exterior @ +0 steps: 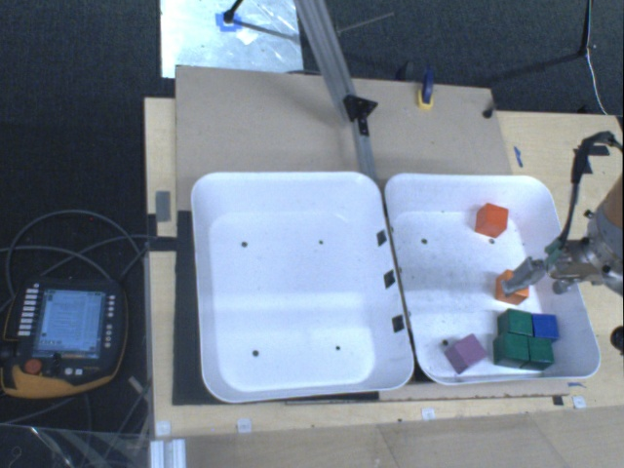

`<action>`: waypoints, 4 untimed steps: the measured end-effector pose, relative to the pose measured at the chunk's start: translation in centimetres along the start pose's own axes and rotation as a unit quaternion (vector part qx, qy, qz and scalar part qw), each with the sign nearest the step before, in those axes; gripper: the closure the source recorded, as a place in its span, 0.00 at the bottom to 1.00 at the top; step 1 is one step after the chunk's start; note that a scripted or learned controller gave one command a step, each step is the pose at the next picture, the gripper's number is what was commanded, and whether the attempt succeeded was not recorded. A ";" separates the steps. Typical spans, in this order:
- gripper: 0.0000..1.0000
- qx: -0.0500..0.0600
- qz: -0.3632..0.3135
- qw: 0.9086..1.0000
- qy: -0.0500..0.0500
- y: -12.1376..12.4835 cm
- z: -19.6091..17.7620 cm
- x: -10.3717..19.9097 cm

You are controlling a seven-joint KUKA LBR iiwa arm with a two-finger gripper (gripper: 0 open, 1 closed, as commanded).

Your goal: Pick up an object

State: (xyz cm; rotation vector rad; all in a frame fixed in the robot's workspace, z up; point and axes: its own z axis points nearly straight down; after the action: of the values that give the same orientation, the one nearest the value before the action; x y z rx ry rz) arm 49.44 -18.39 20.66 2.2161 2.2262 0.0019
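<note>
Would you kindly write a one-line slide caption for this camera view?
Gripper at an orange block in the right bin, near green blocks.

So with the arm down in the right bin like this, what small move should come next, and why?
Probably close and lift slightly. The hand sits right at the lower orange block in the right bin; whether it's gripped isn't clear, so a small lift would test it.

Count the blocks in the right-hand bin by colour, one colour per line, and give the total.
Orange blocks: 2, one near the back and one at the end effector
Green blocks: 1 cluster, too merged to split further
Blue blocks: 1
Purple blocks: 1
Total: 5
</note>
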 end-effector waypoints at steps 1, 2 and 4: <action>0.00 0.000 0.001 1.000 0.000 0.0 0.0 0.0; 0.00 0.003 0.001 1.000 0.001 -0.2 6.2 0.3; 1.00 -0.003 -0.001 1.000 -0.001 0.1 10.0 0.3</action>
State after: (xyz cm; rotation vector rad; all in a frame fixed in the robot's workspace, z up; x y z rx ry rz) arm 49.53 -18.04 10.65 2.2100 2.2247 0.0071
